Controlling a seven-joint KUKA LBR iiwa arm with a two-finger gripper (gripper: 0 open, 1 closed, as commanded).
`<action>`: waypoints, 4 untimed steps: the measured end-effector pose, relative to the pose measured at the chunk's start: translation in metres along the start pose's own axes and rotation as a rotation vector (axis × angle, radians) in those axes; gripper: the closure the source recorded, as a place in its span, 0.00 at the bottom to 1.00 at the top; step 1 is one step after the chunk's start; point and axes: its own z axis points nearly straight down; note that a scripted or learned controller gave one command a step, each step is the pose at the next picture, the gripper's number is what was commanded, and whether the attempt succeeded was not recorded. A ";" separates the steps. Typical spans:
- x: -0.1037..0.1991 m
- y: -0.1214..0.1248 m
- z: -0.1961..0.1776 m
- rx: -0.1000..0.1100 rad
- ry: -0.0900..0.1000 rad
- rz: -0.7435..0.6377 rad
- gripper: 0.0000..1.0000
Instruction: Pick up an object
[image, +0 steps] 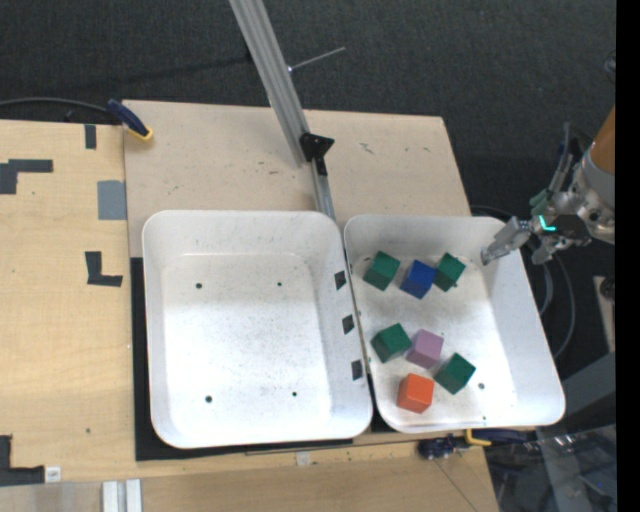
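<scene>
Green, blue, purple, orange cubes (416, 277) sitting bunched in the right bin (520, 330). Gripper (520, 238) hovering over its far right rim, holding nothing. Probably risking a rim clip or nudging neighbours, being so tightly clustered.

No text, label, brand, number or sign can be read on anything here.

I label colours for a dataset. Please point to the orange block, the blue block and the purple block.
orange block (416, 392), camera view, top face.
blue block (418, 277), camera view, top face.
purple block (426, 348), camera view, top face.
</scene>
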 end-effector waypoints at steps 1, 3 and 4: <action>0.000 0.001 -0.002 -0.004 -0.002 -0.001 0.00; 0.004 -0.007 0.109 0.001 -0.001 0.000 0.00; 0.012 -0.012 0.156 0.002 0.000 -0.001 0.00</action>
